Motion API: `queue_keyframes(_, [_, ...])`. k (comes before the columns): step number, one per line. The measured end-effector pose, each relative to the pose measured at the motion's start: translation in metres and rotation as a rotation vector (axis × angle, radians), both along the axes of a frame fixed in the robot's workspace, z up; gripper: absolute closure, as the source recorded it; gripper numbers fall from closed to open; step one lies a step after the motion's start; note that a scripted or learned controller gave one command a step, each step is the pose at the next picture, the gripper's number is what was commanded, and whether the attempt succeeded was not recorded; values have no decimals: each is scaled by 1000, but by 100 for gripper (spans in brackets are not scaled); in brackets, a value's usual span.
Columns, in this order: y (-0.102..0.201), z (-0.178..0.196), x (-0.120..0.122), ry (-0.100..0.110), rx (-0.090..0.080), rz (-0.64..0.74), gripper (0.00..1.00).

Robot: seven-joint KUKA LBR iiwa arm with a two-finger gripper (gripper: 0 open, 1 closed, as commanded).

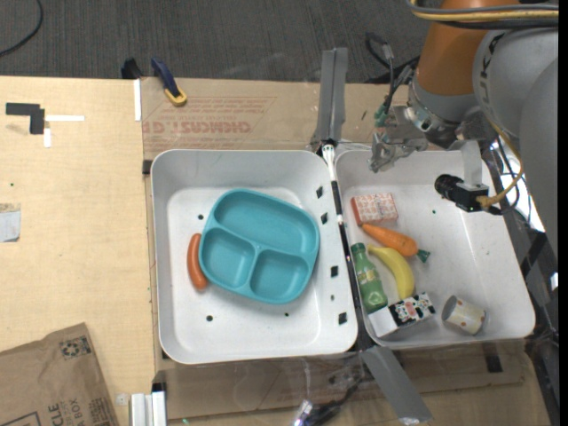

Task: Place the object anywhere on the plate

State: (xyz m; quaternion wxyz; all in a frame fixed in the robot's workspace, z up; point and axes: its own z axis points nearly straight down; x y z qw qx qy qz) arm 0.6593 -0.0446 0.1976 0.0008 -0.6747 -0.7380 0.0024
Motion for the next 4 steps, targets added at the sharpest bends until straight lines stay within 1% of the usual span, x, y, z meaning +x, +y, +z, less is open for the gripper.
queue_keyframes(1, [66,2,0,-2,1,111,100])
queue_keyframes(2, [29,189,-15,-1,0,33,100])
queue_keyframes(3, [99,137,-56,1,0,-33,100])
queue_keyframes(4, [193,129,-80,2,-2,-305,100])
